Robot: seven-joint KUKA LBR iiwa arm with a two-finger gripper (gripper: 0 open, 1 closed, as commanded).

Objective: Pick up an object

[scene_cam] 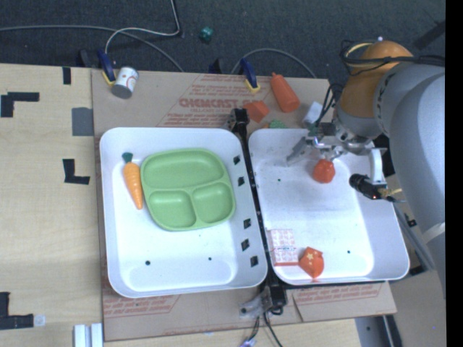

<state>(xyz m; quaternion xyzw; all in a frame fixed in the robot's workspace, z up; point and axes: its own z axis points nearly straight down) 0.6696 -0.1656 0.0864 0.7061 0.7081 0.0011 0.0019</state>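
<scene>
A KUKA arm's claw (318, 149) hangs low over the right bin (362, 266), its tip just above a small red tomato-like object (324, 170) that lies on the bin floor toward the far edge. Whether the claw is spread or closed cannot be told from this slanted overhead view, and nothing can be seen held in it. Nearer the camera from the red object, at the bin's front, sits a strawberry-like toy (312, 262) beside a printed card (281, 243). Left of the red object, across the dividing wall, the left bin (116, 266) carries a green divided plate (188, 188) with a toy carrot (132, 182) touching its left rim. An orange cylinder (284, 92) rests on the bench (43, 194) beyond the red object. The grasp looks likeliest to succeed if the claw centres squarely over the round object, descends straight, and closes around its widest part, since a rounded toy may roll or squirt sideways under an off-centre pinch.
</scene>
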